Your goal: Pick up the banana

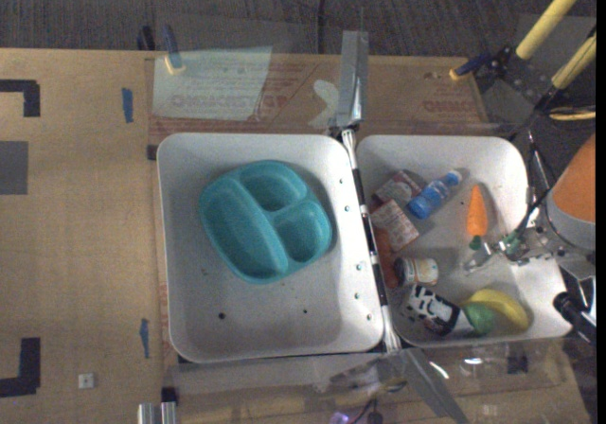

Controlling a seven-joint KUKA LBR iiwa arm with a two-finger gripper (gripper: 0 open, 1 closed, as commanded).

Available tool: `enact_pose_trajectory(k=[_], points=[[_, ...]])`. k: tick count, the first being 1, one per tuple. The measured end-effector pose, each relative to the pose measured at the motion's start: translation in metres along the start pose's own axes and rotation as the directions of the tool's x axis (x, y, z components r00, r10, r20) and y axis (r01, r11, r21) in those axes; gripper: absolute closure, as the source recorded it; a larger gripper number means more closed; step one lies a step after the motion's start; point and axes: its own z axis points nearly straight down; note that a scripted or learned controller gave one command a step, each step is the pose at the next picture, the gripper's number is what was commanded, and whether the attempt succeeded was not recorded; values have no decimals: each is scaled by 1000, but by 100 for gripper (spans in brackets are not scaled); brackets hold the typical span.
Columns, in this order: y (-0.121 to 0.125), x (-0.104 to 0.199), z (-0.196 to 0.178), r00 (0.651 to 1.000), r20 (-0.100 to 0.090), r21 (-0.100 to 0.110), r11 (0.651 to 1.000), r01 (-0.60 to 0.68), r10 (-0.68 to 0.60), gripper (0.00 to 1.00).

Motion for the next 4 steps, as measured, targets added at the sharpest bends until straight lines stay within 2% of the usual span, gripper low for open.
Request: enact_pose_trajectory(k=[1,2,3,4], points=[[-22,24,0,993,9,3,993,-118,118,0],[-22,11,0,986,3,3,986,-165,165,0],[-22,11,0,986,3,3,986,-166,166,0],[-23,7,-10,985,13,-2,985,-170,170,100]])
